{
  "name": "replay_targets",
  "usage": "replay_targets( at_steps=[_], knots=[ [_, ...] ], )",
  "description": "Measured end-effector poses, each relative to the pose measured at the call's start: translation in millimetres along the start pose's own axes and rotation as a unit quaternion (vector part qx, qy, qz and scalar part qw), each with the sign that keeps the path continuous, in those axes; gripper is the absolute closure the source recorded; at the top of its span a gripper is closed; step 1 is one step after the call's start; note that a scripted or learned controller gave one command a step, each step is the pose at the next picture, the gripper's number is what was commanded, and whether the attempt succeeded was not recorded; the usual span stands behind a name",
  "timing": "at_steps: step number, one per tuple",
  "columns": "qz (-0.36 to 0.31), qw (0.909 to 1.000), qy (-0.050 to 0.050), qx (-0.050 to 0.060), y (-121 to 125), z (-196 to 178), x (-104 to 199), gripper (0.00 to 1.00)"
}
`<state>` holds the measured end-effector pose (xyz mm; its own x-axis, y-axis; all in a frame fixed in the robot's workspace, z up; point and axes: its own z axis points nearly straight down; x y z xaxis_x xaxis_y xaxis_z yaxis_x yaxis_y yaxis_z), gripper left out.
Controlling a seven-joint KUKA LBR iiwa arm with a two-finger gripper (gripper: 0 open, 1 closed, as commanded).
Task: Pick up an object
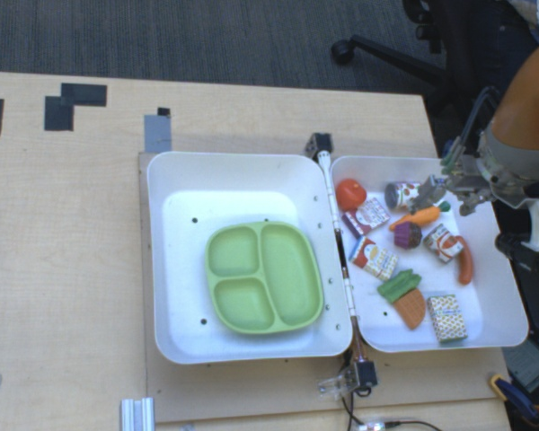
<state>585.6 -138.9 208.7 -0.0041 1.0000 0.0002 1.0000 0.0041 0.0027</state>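
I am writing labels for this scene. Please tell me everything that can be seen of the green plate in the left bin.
The green plate is pale lime, looks like smooth plastic, and has rounded corners. Raised ridges split it into three compartments: one long one on its right side and two smaller ones on its left. All three hold nothing. It lies flat, turned slightly askew, on the floor of the left bin, toward the near right part. Nothing else touches it.

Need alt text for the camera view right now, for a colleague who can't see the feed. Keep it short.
The gripper hovers over the far part of the right bin, above small toy foods including a tomato, a carrot and a sausage. The left bin holds a green divided plate.
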Motion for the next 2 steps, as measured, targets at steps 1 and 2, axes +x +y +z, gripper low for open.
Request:
replay_targets(
  at_steps=[1, 2],
  knots=[
    [0.000, 1.0000, -0.001, -0.003, 1.7, 122.2, 31.4, 0.00],
    [0.000, 1.0000, -0.001, -0.006, 3.5, 110.5, 31.7, 1.00]
  ],
)
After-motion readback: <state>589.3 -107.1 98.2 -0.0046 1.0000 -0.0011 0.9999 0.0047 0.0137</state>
